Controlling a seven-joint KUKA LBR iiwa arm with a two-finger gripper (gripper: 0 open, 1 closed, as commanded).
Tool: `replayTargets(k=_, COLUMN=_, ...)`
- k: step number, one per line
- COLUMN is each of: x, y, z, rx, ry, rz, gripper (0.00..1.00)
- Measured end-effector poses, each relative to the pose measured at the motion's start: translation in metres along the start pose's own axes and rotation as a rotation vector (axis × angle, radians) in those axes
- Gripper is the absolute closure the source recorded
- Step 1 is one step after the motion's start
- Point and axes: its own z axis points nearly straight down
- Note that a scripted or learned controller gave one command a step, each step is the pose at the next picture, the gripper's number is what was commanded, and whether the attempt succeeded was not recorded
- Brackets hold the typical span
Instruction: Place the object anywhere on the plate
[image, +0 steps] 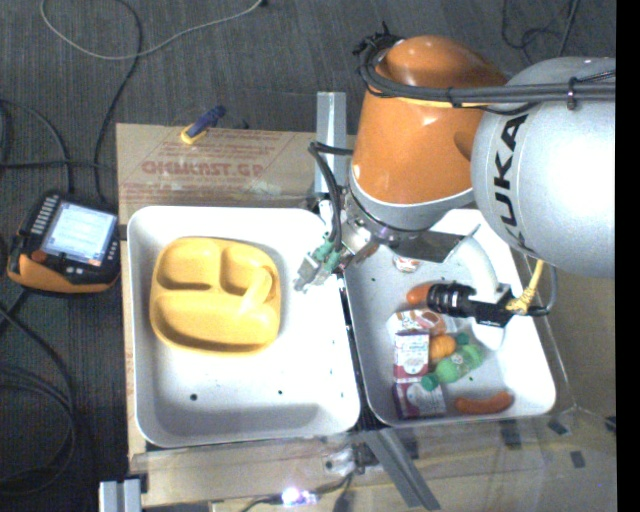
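Pincer (318, 266) hovers just right of yellow divided plate (215, 293), clamped on small green object (325, 252), grip unclear. Risk: release early, object lands on left bin (250, 400) floor.

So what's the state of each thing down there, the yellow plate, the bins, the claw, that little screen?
Yellow plate: upright in the left bin, nothing on it.
Right bin: holds a jumble of small toy foods.
Gripper: over the left bin's right edge, beside the plate; grasp unclear.
Handheld screen: lit, lying left of the bench.
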Motion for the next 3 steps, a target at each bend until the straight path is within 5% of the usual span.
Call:
replayTargets(k=1, x=0.006, y=0.012, z=-0.033, rx=0.0, ry=0.003, rz=0.197, gripper=1.0)
replayTargets(k=2, x=0.005, y=0.012, z=-0.033, rx=0.001, ry=0.002, rz=0.198, gripper=0.0)
replayTargets(k=3, x=0.066, y=0.04, z=-0.113, rx=0.0, ry=0.003, rz=0.345, gripper=0.0)
